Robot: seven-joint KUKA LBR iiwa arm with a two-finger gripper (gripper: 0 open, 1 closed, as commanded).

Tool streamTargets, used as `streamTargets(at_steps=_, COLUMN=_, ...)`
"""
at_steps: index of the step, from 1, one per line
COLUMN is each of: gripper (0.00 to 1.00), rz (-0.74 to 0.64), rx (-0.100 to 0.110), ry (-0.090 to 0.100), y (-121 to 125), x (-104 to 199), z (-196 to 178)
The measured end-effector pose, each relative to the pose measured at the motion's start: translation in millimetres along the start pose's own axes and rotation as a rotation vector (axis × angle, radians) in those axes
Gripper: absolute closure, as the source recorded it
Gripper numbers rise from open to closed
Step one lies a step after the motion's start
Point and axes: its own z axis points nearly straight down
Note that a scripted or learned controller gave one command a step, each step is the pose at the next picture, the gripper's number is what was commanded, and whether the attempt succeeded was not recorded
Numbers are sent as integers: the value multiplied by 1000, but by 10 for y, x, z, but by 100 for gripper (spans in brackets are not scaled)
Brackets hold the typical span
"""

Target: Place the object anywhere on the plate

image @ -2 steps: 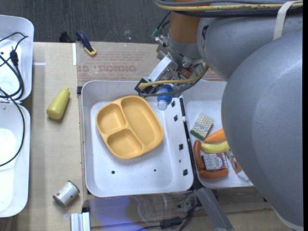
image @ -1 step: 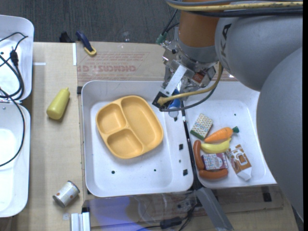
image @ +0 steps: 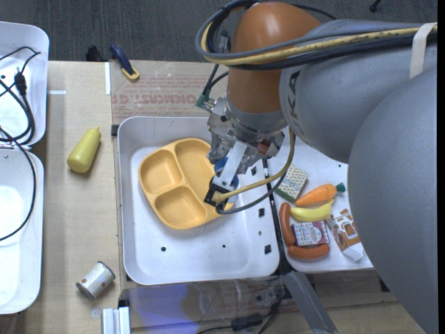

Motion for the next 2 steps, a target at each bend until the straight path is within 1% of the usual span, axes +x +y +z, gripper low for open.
streamTargets(at_steps=1, gripper=0, rz=0, rx=0, ry=0, y=2, x=-1, z=-2)
streamTargets(at_steps=2, gripper=100, rz=1, rx=3, ry=-6, y=15, x=-13, z=-67)
